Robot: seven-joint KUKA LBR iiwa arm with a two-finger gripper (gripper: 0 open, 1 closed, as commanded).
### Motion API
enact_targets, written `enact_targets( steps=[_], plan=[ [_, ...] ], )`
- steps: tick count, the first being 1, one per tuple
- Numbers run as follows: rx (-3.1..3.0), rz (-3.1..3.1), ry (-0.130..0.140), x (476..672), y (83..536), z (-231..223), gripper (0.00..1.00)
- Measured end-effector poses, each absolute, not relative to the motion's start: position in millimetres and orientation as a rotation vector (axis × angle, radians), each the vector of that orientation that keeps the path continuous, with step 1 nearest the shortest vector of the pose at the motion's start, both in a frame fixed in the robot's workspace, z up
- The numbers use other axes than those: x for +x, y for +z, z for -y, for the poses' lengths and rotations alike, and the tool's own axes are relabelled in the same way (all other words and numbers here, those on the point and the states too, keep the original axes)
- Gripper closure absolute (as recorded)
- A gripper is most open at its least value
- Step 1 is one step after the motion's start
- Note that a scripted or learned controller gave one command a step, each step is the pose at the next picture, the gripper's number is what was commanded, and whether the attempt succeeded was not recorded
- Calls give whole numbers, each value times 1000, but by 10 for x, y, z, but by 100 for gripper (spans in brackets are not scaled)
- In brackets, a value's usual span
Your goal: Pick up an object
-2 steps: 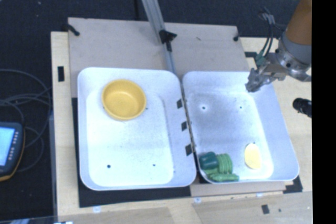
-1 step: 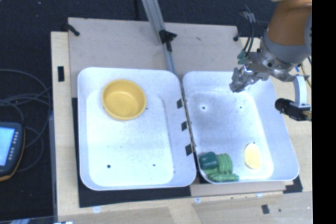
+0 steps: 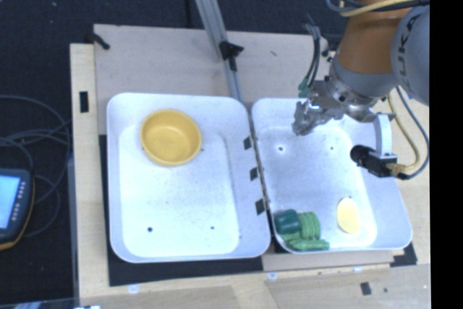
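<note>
A yellow bowl (image 3: 171, 137) sits upright in the left bin (image 3: 181, 228), near its back left. In the right bin (image 3: 318, 163) a green ridged object (image 3: 299, 227) lies at the front left corner, with a pale yellow oval piece (image 3: 349, 215) to its right. My gripper (image 3: 304, 119) hangs over the back of the right bin, well behind both of those objects. Nothing is visible between its fingers.
A grey metal bar (image 3: 210, 11) slants from the top of the view down to the gap between the bins. A black cylindrical part with cables (image 3: 370, 159) hangs off the arm over the right bin's right side. A handheld screen (image 3: 11, 202) lies at far left.
</note>
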State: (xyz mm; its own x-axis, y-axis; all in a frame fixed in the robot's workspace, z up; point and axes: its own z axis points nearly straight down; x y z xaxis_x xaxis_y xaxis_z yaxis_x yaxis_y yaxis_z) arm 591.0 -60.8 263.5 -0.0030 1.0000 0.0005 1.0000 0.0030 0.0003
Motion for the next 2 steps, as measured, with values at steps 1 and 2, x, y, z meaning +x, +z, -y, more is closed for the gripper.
enact_targets(
  steps=[1, 2],
  plan=[
    [-2217, 2226, -2, 5865, 2640, 26, 100],
    [-2221, 2221, -1, 5887, 2662, -464, 100]
  ],
)
